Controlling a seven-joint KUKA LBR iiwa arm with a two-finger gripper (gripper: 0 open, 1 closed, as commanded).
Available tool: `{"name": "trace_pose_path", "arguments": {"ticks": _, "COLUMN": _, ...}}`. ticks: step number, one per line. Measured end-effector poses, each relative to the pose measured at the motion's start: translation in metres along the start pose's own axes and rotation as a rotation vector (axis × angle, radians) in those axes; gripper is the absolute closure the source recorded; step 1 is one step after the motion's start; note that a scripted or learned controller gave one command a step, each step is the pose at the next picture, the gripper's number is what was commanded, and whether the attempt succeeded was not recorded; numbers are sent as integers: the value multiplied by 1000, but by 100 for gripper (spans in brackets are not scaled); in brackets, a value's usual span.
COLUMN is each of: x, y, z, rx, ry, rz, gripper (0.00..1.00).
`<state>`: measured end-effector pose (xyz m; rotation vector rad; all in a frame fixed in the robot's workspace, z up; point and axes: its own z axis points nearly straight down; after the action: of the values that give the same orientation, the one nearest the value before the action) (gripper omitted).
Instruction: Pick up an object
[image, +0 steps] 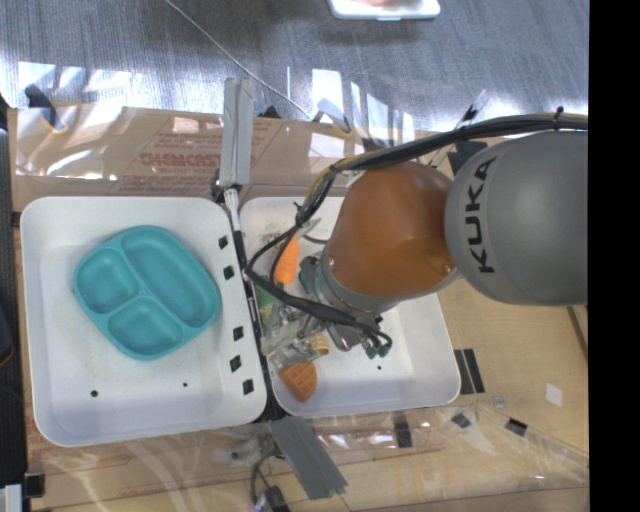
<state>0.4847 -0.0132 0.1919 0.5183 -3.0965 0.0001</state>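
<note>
Objects for picking, an orange carrot-like piece (287, 262) and a brown wedge (299, 379), lie in the right bin (425, 372) beside its divider wall, the wedge just below the gripper (300, 335), whose state I cannot tell.

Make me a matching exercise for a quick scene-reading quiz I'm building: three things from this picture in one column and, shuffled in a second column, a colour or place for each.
Things:
1. divided plate
2. carrot-like piece
3. arm's wrist band

Descriptions:
A. orange-brown, above the right bin
B. teal, in the left bin
C. orange, in the right bin by the divider

Pairs: 1-B, 2-C, 3-A
</note>
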Motion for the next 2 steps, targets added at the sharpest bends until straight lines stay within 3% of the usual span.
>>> {"name": "trace_pose_path", "arguments": {"ticks": 1, "x": -16, "y": -6, "z": -76, "rx": 2, "ry": -8, "rz": 348, "gripper": 100}}
{"name": "trace_pose_path", "arguments": {"ticks": 2, "x": 10, "y": -5, "z": -8, "rx": 0, "ry": 0, "rz": 80, "gripper": 100}}
